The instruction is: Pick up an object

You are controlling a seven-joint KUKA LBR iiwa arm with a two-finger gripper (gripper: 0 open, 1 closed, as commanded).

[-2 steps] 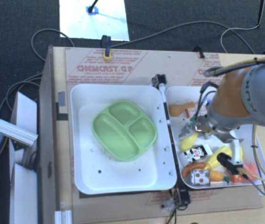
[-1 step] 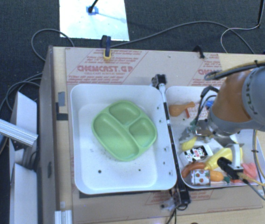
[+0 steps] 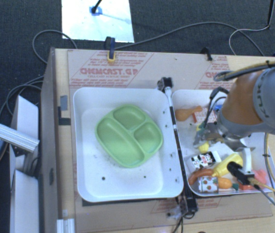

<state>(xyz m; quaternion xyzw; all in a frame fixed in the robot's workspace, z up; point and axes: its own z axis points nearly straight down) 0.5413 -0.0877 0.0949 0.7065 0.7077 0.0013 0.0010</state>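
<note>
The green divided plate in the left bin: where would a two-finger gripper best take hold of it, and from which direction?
A judgement: grip the raised outer rim of the green divided plate, coming from above with one finger inside a compartment and one outside. It lies flat in the left bin and looks too wide to span. The rim facing the right bin sits nearest the arm.

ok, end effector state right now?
End effector: cannot be told; it is low in the right bin, among the small toys, with the arm above it.
</note>
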